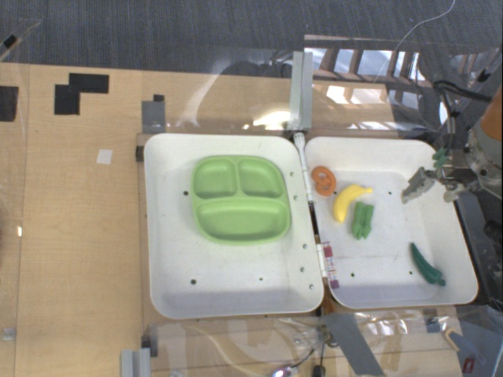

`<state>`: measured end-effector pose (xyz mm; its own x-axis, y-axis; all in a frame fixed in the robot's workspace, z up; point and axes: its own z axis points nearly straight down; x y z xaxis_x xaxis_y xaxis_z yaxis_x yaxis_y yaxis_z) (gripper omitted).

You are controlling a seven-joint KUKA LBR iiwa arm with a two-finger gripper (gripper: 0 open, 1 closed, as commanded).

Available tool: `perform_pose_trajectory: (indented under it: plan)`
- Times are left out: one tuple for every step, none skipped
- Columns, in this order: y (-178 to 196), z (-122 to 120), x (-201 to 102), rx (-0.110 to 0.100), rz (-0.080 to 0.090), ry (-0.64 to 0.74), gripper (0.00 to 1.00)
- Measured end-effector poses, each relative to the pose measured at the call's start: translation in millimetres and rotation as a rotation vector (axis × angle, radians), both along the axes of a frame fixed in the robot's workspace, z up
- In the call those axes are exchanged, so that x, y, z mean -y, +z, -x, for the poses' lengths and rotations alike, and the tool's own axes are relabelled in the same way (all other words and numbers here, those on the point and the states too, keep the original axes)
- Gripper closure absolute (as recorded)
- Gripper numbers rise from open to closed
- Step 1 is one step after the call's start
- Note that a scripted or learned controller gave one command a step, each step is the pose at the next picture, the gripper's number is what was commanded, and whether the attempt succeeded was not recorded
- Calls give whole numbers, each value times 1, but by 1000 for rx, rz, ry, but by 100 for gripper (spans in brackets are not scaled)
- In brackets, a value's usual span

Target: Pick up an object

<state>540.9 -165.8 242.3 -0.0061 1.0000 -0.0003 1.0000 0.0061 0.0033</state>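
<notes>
The gripper (437,185) sits over the right edge of the right bin (393,285), and its two fingers stand spread apart with nothing between them. One finger (415,184) slants down and left over the bin floor; the other is a shorter grey stub closer to the bin's right rim. Behind them the grey wrist runs off to the right, with a strip of the orange band (493,118) showing at the frame's edge.

The things that could be picked up all lie in the right bin, none of them touching the fingers. A dark green cucumber (427,264) lies below the gripper, near the bin's lower right corner, tilted. Well to the left of the fingers a yellow banana (348,200) lies at a slant, and just beside it, touching or nearly so, is a small green vegetable (361,220), perhaps a pepper. An orange ring (323,179) rests above the banana, close to the bin's left wall.

The left bin (169,277) holds a light green divided plate (240,198) with three compartments, lying flat near its middle
</notes>
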Motion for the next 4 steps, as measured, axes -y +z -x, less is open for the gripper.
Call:
perform_pose_trajectory:
  plan:
    - [-114, -49, -33, 0, 1, 353, 0]
    - [-150, -29, -41, 11, 2, 201, 0]
    - [-138, -32, -44, 19, 1, 205, 100]
    - [-27, -35, -122, 3, 0, 97, 100]
